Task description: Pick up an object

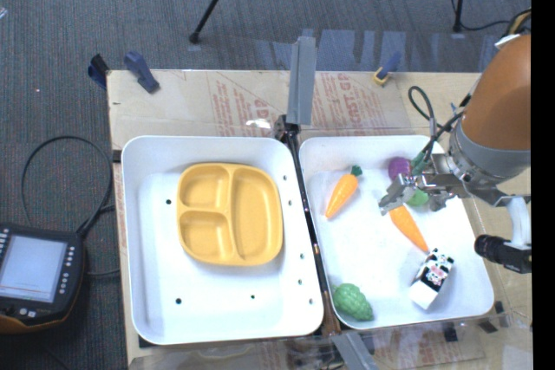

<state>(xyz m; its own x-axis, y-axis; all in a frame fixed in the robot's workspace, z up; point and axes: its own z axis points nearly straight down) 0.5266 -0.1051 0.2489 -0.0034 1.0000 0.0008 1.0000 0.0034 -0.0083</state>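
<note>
Now the bench carries two white bins side by side. The left bin (143, 186) holds a yellow tray (231, 213) with three compartments, lying flat near the bin's middle. The right bin (373, 256) holds the toys: a carrot (342, 193) tilted at the far left of it, a second carrot (408, 228) nearer the middle, a purple piece (398, 167) at the far side, a leafy green lump (353, 301) at the near edge, and a small black-and-white carton (431, 277) lying at the near right. The arm (505, 104) comes in from the right, its orange band cut off by the frame edge, and the gripper (414, 191) hangs low over the far right part of the right bin. Something green (420, 197) sits right under the gripper, mostly covered by it, so I cannot make out what it is. Whether the gripper is spread or closed I cannot tell, since the metal parts blur together against the bin. The second carrot lies just on the near side of the gripper, its top end touching or almost touching it; the purple piece is just beside the gripper on the far side. The first carrot lies apart, to the gripper's left, and the carton and green lump lie well toward the near edge.
</note>
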